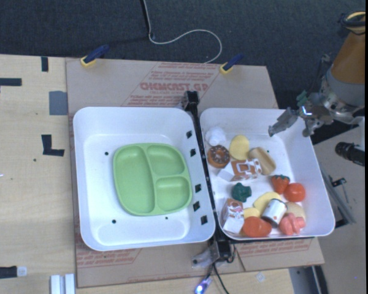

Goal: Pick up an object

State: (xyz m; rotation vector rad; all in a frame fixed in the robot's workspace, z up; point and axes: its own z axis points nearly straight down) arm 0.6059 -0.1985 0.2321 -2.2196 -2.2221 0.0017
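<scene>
Camera view: the hand (292, 120) hangs over the upper right rim of the right bin (313, 164), its two fingers spread wide with nothing between them. Right bin contents lie below and left of the hand: a chocolate doughnut (218, 156), a yellow lemon (239, 146), a bread roll (263, 160), a strawberry (280, 182), a red tomato (294, 192), a green piece (241, 192) and a silver can (273, 211). Left bin (92, 164) carries a green divided tray (152, 178). Both bins rest on cardboard on the bench (24, 182).
</scene>
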